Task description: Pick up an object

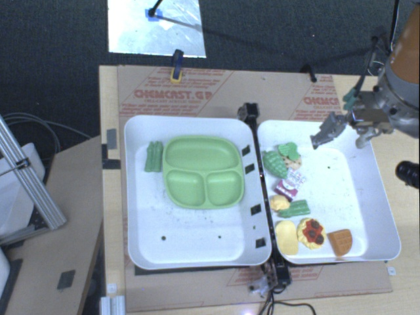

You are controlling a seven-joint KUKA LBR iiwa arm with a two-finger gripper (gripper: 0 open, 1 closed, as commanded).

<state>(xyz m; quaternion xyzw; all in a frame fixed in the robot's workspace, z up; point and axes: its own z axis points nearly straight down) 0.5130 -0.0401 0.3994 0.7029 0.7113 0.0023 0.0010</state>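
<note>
At the upper right of the frame the gripper (342, 134) hangs over the top edge of the right bin (367, 195), its two fingers spread apart with nothing between them. The toy food sits lower left of it, along that bin's left side: a green-and-white piece (282, 159), a purple-striped item (287, 188), a green block (295, 208), a yellow piece (285, 237), what looks like a small pizza (312, 233), and a brown slice (340, 241). The left bin (141, 241) holds a green divided plate (202, 172) and a green bundle (153, 157).
</note>
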